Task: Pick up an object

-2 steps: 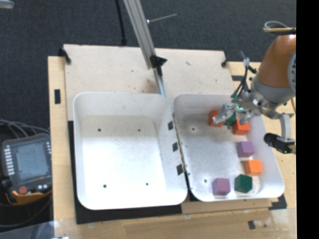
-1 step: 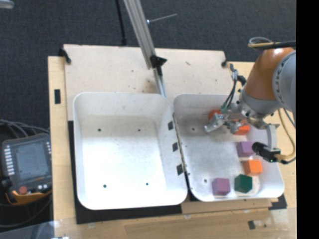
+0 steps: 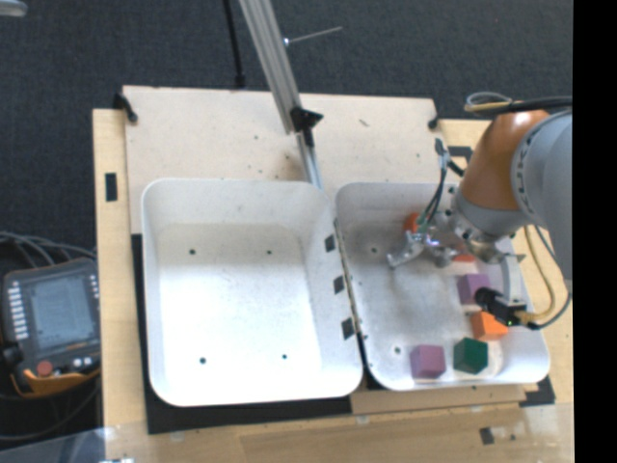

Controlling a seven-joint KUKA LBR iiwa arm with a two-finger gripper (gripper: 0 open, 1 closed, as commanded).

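Bench (image 3: 193,133) of pale board, seen from above at a slant, bearing two shallow white bins side by side. At far left, off the bench, a teach pendant (image 3: 53,321) with a grey screen rests on the dark floor. Left bin (image 3: 159,210): white floor with a few dark specks. A slanted aluminium post (image 3: 275,61) descends from the top edge to the bench just behind the junction of the bins. Right bin (image 3: 371,210): contents gathered toward its right and near sides. A purple block (image 3: 427,360) lies near the front wall, a green block (image 3: 470,356) just beside it on the right; a second purple block (image 3: 470,288) and an orange block (image 3: 490,326) lie farther right, the latter partly hidden by a black fitting. An orange-red piece (image 3: 413,222) shows at the wrist's left edge. The arm (image 3: 521,172) enters from the right, its orange band above the wrist, bent down over the right bin. The gripper (image 3: 410,252) sits low over the bin floor, pointing left; whether its jaws are apart or together cannot be told, and no block is seen between them.
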